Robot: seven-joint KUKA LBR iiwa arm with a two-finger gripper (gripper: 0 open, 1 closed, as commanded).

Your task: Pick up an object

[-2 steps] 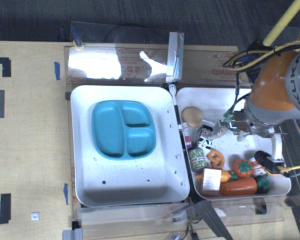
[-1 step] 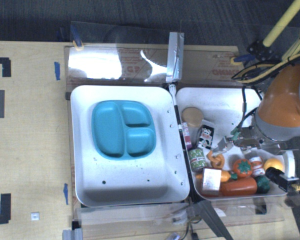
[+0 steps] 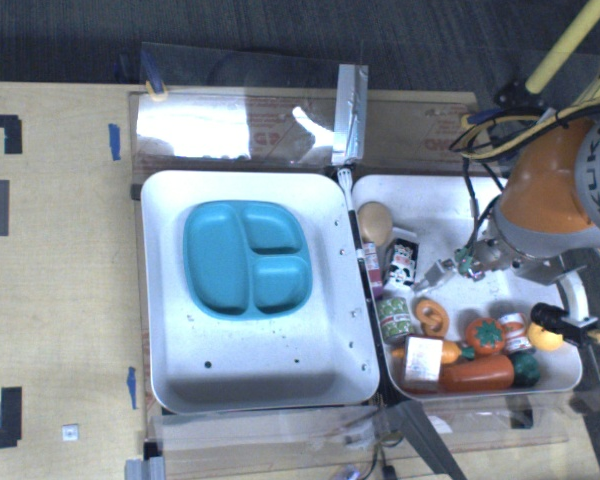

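**A:** Why is everything heaped along the near edge of the right bin?

**B:** Probably so the arm has a pool to pick from. I count one red pepper-like toy and one white box against the near wall, one tomato, one green jar by the left wall, and one beige egg shape toward the far-left corner.

**A:** And the gripper?

**B:** Low over the bin's middle, holding nothing I can see; open or closed, I can't tell. Further left, one blue divided tray sits centred in the left bin.
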